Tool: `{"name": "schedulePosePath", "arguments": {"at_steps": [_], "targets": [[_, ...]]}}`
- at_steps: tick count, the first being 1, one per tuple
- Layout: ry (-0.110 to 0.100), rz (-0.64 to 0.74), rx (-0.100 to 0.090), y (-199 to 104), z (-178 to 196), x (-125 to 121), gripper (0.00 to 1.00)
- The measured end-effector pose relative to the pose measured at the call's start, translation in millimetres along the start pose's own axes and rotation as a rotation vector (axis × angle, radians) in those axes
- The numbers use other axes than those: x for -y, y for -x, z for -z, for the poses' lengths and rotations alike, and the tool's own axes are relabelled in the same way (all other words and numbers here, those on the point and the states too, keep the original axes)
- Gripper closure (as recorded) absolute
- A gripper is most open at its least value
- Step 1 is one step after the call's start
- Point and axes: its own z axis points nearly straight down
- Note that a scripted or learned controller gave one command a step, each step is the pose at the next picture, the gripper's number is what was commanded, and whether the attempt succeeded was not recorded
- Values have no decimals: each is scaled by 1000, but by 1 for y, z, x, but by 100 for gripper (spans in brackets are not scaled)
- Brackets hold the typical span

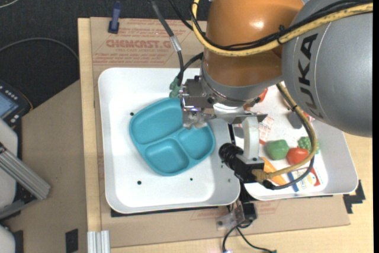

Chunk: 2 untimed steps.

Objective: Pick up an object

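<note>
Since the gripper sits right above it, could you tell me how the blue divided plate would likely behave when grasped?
The blue divided plate looks like rigid moulded plastic, probably light. Its glossy, shallow rim may slip from the gripper, and it could slide across the smooth left bin.

teal-blue divided plate (169, 140) in left white bin (118, 145), plain, no pattern. right bin (337, 178) also white, holds green block (276, 148), red tomato-ish thing (298, 155), small bumpy green piece (305, 143), plus white card with red print (267, 125). arm (331, 62) grey with shiny orange band (251, 15), black lettering, yellow and black cables. bench (142, 38) tan cardboard, red print. small blue clip (114, 18) far left. floor dark grey carpet.
</note>
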Motion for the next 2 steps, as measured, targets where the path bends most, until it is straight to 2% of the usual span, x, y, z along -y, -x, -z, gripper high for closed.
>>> {"name": "schedulePosePath", "arguments": {"at_steps": [1,2], "targets": [[35,-2,-11,7,229,-17,100],[3,4,-1,-56,134,-3,100]]}}
